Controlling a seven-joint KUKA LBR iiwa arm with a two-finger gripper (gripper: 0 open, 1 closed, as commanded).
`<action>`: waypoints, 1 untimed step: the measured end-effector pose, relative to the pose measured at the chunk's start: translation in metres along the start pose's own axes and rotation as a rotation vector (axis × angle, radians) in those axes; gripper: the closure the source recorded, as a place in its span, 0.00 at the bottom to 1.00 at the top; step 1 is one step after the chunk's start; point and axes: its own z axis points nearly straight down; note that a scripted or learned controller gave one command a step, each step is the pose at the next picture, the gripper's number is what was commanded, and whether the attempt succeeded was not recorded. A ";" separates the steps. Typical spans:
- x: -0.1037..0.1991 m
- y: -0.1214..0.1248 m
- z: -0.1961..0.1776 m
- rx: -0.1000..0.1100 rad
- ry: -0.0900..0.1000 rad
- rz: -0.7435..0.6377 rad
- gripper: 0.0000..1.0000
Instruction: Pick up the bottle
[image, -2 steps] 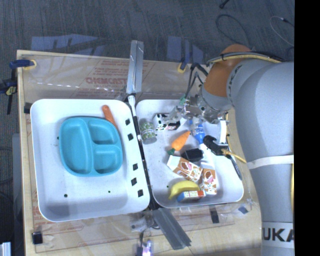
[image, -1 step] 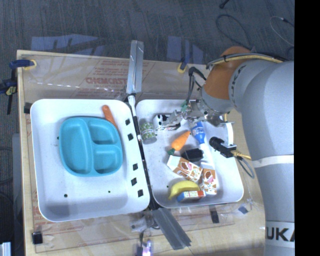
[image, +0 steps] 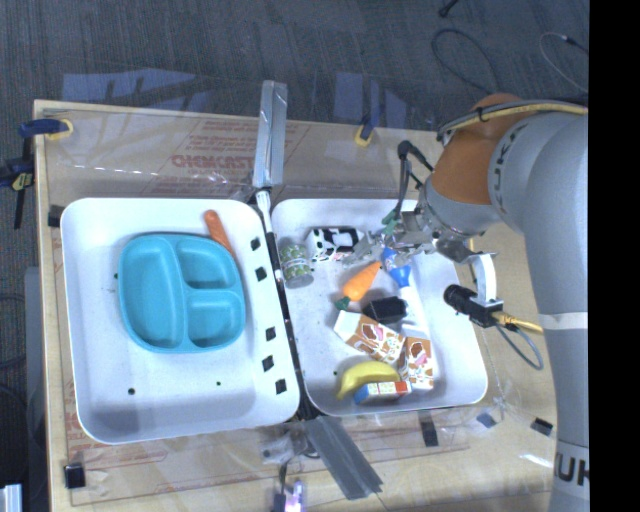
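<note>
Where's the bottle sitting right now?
The bottle is in the right bin, near its far right corner, just under the gripper, with the orange carrot-like toy to its left and a black object just in front.

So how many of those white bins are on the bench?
2. The left shallow white bin holds a blue divided plastic tray and an orange carrot-like piece. The right shallow white bin beside it holds the cluttered small items, under the arm's gripper.
</note>
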 end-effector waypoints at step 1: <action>-0.004 0.045 0.057 0.012 0.002 -0.062 0.00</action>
